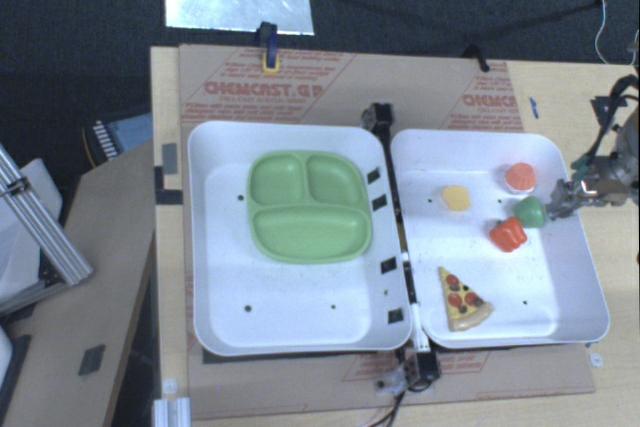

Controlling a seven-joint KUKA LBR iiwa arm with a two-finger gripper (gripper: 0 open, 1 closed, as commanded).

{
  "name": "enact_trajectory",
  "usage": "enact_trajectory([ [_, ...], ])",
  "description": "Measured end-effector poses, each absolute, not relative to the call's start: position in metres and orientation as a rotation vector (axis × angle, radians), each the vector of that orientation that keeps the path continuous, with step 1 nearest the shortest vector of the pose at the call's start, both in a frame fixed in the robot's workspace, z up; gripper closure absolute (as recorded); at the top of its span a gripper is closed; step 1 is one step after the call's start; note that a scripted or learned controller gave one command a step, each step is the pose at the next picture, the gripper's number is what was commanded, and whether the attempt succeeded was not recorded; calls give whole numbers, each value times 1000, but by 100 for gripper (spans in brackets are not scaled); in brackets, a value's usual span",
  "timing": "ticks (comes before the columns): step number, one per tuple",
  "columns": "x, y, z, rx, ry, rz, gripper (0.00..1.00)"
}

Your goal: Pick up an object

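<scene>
The grey arm (618, 177) is cut off by the right edge, its upper links out of frame. The two-finger gripper (558, 198) is small and blurred — its fingertips cannot be made out. It meets the round green toy (529, 212) at the right white bin's (585, 290) rim — contact cannot be judged.

Pincer (560, 199) at right bin (575, 260) edge, beside green toy (530, 212).

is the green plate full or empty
Empty: the green plate in the left bin shows three bare compartments, nothing lying in them.
</scene>
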State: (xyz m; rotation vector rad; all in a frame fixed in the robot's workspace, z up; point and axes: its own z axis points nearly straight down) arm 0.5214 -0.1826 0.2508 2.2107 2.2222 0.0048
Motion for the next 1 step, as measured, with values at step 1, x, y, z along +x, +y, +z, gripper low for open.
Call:
enact_trajectory([
  [1,529,-135,238,2210,2231,4,100],
])
